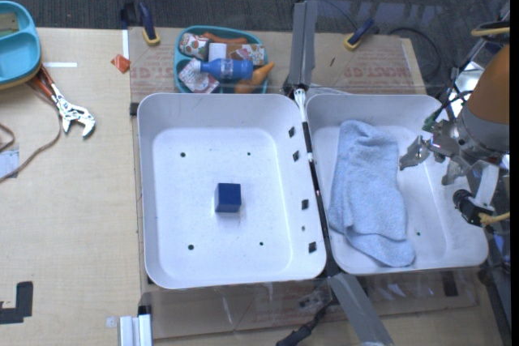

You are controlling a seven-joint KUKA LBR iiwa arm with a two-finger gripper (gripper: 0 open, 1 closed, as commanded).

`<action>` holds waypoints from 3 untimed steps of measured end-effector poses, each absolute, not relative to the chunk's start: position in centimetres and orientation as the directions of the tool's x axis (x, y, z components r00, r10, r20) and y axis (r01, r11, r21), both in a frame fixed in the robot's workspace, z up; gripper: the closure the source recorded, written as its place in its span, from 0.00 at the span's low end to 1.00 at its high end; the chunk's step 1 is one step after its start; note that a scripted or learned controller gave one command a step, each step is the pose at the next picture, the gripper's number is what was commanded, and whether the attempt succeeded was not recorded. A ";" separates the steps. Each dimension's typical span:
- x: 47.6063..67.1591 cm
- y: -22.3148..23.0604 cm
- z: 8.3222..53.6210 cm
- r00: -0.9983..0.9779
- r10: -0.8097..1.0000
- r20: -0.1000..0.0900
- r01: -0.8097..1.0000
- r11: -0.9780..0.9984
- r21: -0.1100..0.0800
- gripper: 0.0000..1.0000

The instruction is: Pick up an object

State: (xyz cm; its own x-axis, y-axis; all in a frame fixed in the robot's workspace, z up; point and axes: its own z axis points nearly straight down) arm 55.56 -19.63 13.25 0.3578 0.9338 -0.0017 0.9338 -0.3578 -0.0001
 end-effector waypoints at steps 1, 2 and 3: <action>52.3 -18.1 20.8 0.330 0.944 -0.002 0.944 -0.330 -0.001 0.00; 47.7 -19.8 20.7 0.170 0.986 0.000 0.986 -0.170 -0.002 0.00; 47.9 -19.3 24.8 0.373 0.928 -0.001 0.928 -0.373 0.003 0.00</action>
State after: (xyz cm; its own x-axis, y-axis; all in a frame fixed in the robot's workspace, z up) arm 47.86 -19.27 24.76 0.3726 0.9280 -0.0013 0.9280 -0.3726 0.0027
